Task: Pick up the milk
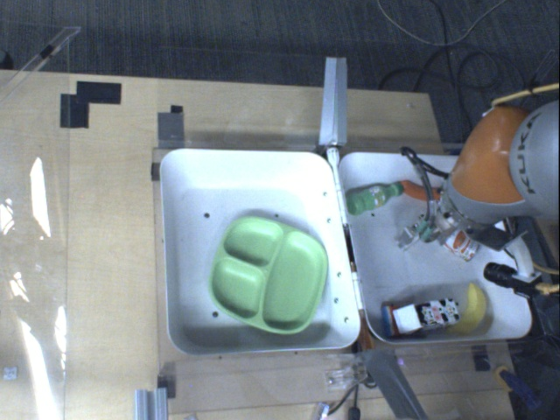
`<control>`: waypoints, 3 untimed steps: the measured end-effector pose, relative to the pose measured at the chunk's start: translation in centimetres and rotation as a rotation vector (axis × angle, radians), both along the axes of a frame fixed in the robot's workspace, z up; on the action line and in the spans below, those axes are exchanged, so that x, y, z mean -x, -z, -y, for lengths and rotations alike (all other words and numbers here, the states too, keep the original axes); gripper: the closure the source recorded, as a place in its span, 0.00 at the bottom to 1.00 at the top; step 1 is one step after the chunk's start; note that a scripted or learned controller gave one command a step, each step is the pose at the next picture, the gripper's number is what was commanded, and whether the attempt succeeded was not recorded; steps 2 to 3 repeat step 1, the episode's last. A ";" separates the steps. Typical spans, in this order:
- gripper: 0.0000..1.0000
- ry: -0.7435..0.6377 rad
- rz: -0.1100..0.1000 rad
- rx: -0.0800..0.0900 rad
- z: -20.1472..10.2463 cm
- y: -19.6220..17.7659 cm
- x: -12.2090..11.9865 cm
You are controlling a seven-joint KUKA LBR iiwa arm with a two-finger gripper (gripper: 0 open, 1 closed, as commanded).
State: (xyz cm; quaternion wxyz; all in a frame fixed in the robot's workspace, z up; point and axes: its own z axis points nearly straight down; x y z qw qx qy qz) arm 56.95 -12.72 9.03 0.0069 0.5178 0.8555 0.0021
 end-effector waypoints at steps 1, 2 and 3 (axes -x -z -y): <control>0.00 0.000 0.001 -0.001 -0.1 0.0 0.0; 0.00 0.000 0.001 -0.001 -0.1 0.0 0.0; 0.00 0.000 0.001 -0.001 -0.1 0.0 0.0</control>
